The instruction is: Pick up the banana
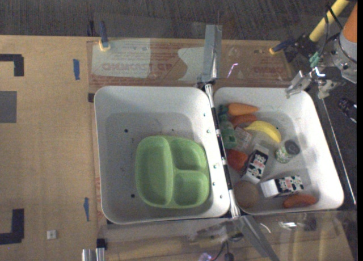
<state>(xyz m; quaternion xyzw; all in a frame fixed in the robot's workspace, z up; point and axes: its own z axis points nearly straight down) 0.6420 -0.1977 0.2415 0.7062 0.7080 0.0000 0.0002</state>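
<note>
The banana (264,130) lies in the right bin (328,158), in its upper middle part, just below an orange carrot-like piece (243,108) and a reddish one (244,120) that it touches or nearly touches at its left end. Its long axis runs from upper left to lower right, a shallow diagonal, with the curve bulging upward. The gripper (309,81) hangs over the bin's upper right corner, just outside or right on the rim, carrying nothing. Its two fingers look parted with a gap between them, though they are small and a bit blurry, so that is a read and not a certainty. From the fingers the banana sits down and to the left, well apart, with bare bin floor between. So the coming move is likely a reach inward and down toward the bin's middle. I judge the fingers should close across the short width of the banana, which means straddling that diagonal rather than lining up along it. Clutter is a risk: a small round jar (288,150) sits just beside the banana's lower right tip, and a clear plastic item (244,138) lies at its lower left. The left bin holds a green divided tray (172,171), not relevant here.
</note>
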